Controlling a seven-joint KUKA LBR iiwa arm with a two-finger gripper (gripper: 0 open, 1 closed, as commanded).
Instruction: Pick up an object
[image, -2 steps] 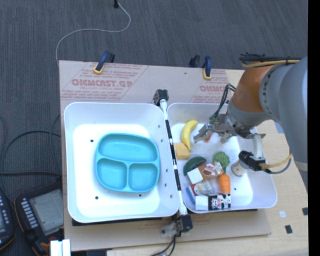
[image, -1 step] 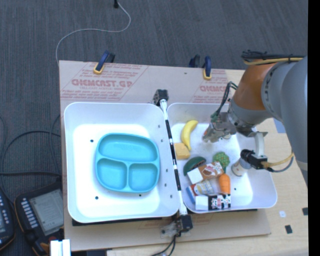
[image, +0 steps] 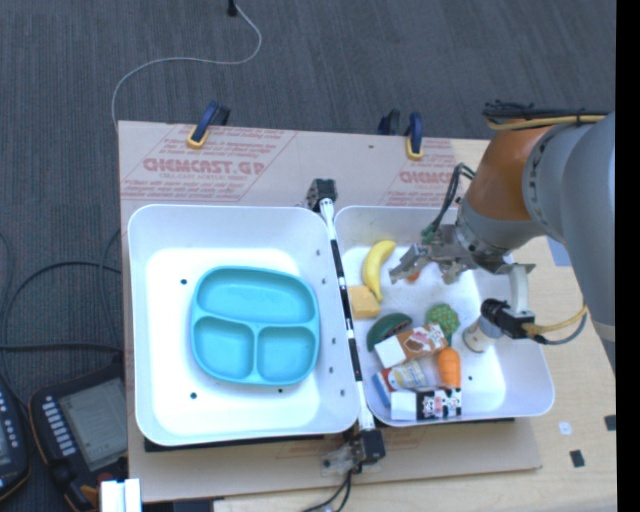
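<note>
My gripper hovers over the upper middle of the right bin, fingers spread open with bare white floor between them. A yellow banana lies just to its left. Below it sit a green broccoli floret, a dark green vegetable, an orange carrot, a small red and white packet, a little bottle, a black and white carton and a yellow block. Nothing is held.
The left bin holds a blue divided plate. A ridge with a black clip separates the two bins. Blue and yellow clamps hold the cardboard base at the back. The arm's cable and wrist fitting hang over the right bin.
</note>
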